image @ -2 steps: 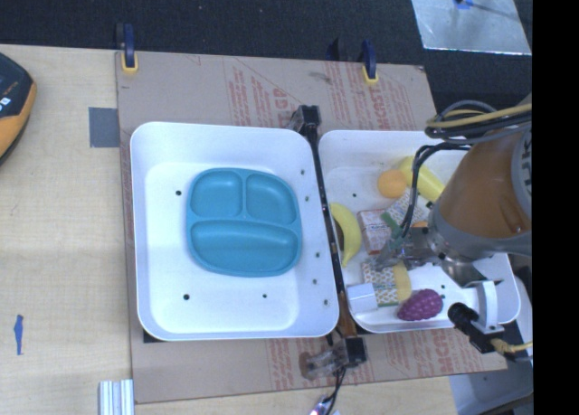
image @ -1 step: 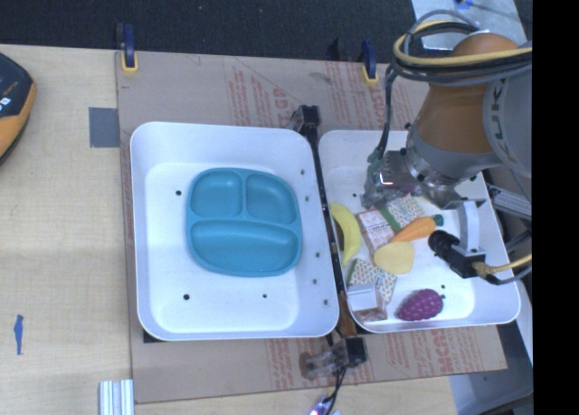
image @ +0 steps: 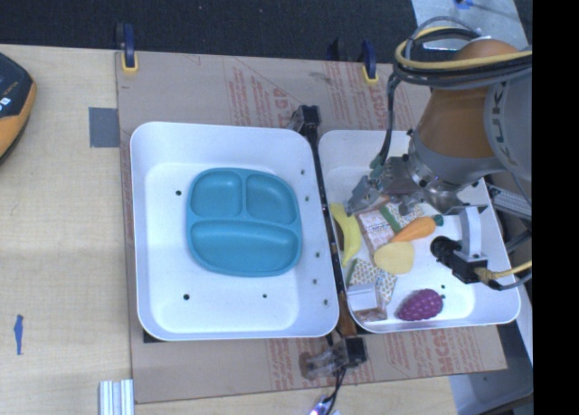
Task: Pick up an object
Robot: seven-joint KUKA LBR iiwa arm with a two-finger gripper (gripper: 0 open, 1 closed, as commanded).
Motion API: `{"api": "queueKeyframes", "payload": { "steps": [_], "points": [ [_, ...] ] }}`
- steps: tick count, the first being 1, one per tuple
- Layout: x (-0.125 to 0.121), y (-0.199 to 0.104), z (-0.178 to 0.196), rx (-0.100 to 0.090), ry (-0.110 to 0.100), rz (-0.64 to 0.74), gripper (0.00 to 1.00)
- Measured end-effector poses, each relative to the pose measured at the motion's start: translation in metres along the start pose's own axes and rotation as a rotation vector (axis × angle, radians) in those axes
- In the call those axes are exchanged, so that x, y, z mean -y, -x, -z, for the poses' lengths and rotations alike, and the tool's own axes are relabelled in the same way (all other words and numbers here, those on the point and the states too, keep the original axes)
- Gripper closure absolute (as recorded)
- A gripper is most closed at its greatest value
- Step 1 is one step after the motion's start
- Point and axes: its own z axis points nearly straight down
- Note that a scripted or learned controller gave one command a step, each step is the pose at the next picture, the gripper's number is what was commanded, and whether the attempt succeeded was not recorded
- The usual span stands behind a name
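The gripper (image: 380, 189) hangs low over the right bin (image: 488, 314), down among the clutter at its upper left; whether it is clenched or released I cannot tell. Just below and right of it lies the carrot (image: 414, 230), with a yellow piece (image: 394, 258) under that, a banana (image: 346, 234) to the left, and purple grapes (image: 420, 304) well below. The left bin (image: 154, 305) carries a blue divided plate (image: 244, 221).

Arm: enters from right, orange-banded wrist bent downward | Gripper (image: 369, 189): low, pointing left | Finger state: not discernible
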Motion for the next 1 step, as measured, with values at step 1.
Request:
{"api": "queueKeyframes", "payload": {
  "steps": [1],
  "points": [
    [0.0331,0.0560,-0.0998,0.004,-0.006,-0.005,0.00]
  ]
}}
